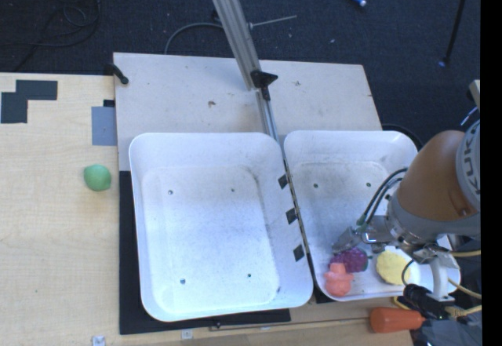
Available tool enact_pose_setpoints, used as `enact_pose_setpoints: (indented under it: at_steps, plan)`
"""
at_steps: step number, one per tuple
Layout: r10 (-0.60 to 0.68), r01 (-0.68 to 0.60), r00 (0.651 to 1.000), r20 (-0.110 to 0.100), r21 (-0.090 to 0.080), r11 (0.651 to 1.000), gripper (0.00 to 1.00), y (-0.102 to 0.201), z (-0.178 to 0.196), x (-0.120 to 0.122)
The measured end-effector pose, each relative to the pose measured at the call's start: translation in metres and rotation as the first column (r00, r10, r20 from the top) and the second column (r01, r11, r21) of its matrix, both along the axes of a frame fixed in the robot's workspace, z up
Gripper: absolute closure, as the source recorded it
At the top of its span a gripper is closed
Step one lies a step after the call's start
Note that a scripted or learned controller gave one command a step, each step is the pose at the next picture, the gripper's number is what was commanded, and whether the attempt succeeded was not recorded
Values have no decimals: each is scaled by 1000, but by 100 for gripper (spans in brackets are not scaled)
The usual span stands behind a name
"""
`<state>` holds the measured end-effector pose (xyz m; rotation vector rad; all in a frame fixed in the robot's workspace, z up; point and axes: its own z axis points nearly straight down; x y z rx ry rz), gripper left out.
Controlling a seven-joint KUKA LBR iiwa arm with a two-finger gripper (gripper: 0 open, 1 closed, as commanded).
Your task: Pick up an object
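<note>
We are looking down on a pale wood table [47,203] carrying two shallow white bins with rounded corners and faintly speckled floors. The left bin [157,156] is sitting beside the right bin [329,148], their inner rims touching along a seam marked by small black clips. A ribbed metal rail [235,27] is slanting up from that seam toward the top of the view.

In the right bin's near corner we are seeing three small things bunched together: a knobbly purple lump [354,260], a soft-looking pink lump [338,280] just below it and touching it, and a smooth yellow piece [391,267] to the right, partly covered by the arm's hardware. They are lying close to the bin's front rim.

The arm [435,180], with its rounded orange band, is reaching in from the right over that corner. The pincer [351,242] is hanging just above the purple lump; we cannot tell how far open it is, nor whether it has hold of anything.

A matte green ball [97,177] is resting on the table, well apart to the left. An orange handle [396,319] is lying just beyond the right bin's front edge.
</note>
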<state>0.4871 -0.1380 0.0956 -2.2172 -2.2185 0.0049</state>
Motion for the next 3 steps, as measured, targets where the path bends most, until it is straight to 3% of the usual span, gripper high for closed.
enact_pose_setpoints:
  at_steps: [1, 2, 3]
  plan:
    - [-1, 1, 1000, 7, -2, 1000, 0, 0, -3, 0]
    - [-2, 2, 1000, 10, -2, 1000, 100, -1, 7, 1]
    - [-1, 1, 1000, 9, -2, 1000, 100, -2, 49, 3]
